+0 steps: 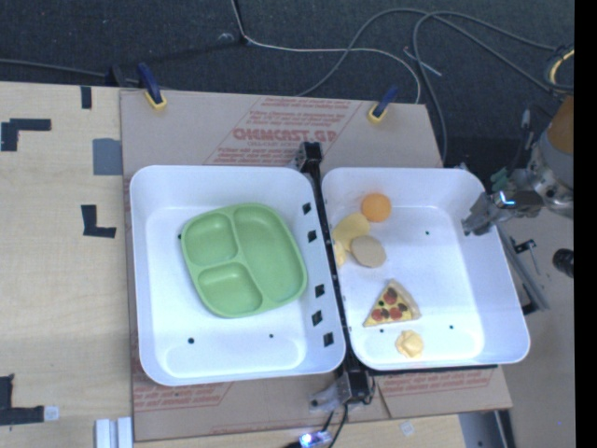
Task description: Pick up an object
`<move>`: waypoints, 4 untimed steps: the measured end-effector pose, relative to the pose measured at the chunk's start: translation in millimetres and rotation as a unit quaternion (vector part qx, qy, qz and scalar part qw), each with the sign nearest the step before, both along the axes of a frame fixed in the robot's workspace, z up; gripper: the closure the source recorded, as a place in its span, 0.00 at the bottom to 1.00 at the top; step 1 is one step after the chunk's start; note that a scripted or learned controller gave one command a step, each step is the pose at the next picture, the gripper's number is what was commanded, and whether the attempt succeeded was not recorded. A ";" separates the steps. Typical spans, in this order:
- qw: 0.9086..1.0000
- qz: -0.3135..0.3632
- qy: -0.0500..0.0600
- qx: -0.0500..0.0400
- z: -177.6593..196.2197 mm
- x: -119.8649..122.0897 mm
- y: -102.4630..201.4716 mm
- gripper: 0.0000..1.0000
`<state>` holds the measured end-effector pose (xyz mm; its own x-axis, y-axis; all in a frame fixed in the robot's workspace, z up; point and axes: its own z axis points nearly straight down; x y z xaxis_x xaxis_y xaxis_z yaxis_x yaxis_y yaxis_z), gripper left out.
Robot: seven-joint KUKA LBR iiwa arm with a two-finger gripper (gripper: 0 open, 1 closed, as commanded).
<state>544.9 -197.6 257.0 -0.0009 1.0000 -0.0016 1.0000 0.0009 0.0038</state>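
Note:
The right bin [466, 278] holds several toy foods: an orange ball [376, 206], a pale yellow piece [350, 231], a tan oval piece [368, 251], a pizza slice [392, 305] and a small yellow piece [409, 344]. My gripper [483, 217] hangs over the bin's right rim, well to the right of the foods, with nothing visible in it. The arm comes in from the right edge of the view.
A green divided plate [243, 259] lies in the left bin [154, 278]. A black divider [323, 250] separates the two bins. Cardboard [280, 129] lies under them, held by clamps at the back. Cables run across the dark floor behind.

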 end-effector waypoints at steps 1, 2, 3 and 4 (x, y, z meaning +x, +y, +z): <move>1.000 0.002 0.003 0.001 -13.9 2.1 57.6 1.00; 1.000 0.003 0.003 0.001 -13.4 -2.6 118.9 1.00; 1.000 0.001 0.003 0.001 -22.7 7.1 173.7 1.00; 1.000 0.002 0.003 0.001 -15.8 9.2 226.4 1.00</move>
<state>554.1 28.8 241.2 -0.0051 1.0000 0.0005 1.0000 0.0051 -0.0018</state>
